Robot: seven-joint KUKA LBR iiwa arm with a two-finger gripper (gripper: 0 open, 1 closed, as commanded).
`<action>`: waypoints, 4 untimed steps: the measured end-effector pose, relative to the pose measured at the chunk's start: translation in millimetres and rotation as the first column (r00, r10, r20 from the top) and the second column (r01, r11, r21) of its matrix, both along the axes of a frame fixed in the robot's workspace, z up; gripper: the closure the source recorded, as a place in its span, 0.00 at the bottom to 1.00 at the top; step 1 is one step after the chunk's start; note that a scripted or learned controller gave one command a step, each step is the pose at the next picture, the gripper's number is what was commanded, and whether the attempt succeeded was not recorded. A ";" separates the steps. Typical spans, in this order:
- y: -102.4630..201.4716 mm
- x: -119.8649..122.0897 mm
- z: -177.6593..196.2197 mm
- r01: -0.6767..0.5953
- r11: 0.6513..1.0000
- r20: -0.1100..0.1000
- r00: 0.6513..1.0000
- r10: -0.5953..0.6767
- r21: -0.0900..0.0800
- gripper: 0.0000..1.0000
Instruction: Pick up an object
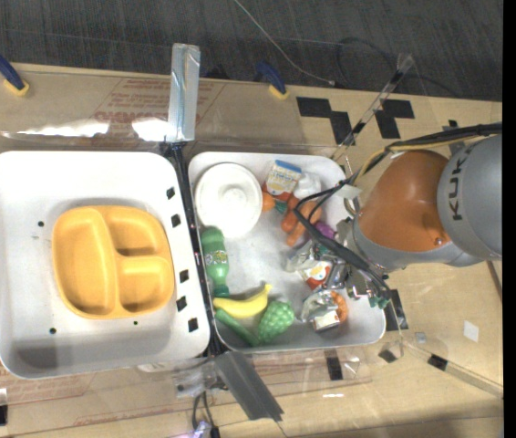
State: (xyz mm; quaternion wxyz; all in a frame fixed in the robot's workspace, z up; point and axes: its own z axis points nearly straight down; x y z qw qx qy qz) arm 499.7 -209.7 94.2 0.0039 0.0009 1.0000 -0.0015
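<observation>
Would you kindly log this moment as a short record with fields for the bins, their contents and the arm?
left bin: yellow divided tray
right bin: white bowl, green bottle, banana, green round toy, small carton, mixed small items
arm: over the right bin's right side
gripper: low among the small items, grasp not discernible

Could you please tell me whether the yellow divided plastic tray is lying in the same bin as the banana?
No, the yellow divided plastic tray lies in the left white bin, while the yellow banana lies in the right white bin.
</observation>
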 end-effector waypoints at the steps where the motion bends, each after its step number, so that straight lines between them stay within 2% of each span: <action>1: 0.6 -13.8 -0.7 -0.014 1.000 -0.004 1.000 0.014 0.002 0.00; 3: 1.1 -6.3 -0.7 -0.153 0.988 -0.001 0.988 0.153 0.000 0.00; 4: 2.8 -3.6 10.0 -0.162 0.987 0.005 0.987 0.162 -0.002 1.00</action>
